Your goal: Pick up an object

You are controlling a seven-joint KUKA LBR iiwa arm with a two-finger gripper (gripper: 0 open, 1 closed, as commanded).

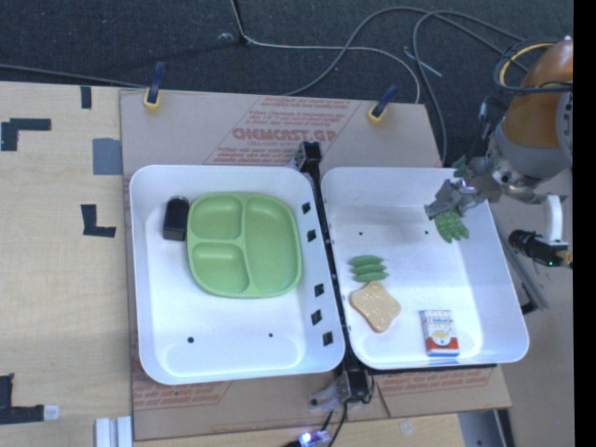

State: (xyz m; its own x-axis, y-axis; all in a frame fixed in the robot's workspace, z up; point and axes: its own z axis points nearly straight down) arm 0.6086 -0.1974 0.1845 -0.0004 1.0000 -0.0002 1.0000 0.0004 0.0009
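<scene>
I have the gripper [453,203] over the right bin [489,277], near its far right corner, with a leafy green piece [453,225] hanging just below the fingertips. It looks clamped on that piece, though at this size I can't be sure the fingers truly pinch it rather than merely sit above it. So I judge the step to be the lift after a grasp. The next move calls for a slow straight rise, watching whether the green piece comes up with the hand.

Elsewhere in the right bin I count one pea pod [368,268] near the left edge, one slice of toast [375,306] just beside it toward the near edge, and one small red and white box [439,332] by the near edge. The left bin [154,277] holds one green divided plate [245,244] and one black block [175,218] touching the plate's left side.
</scene>
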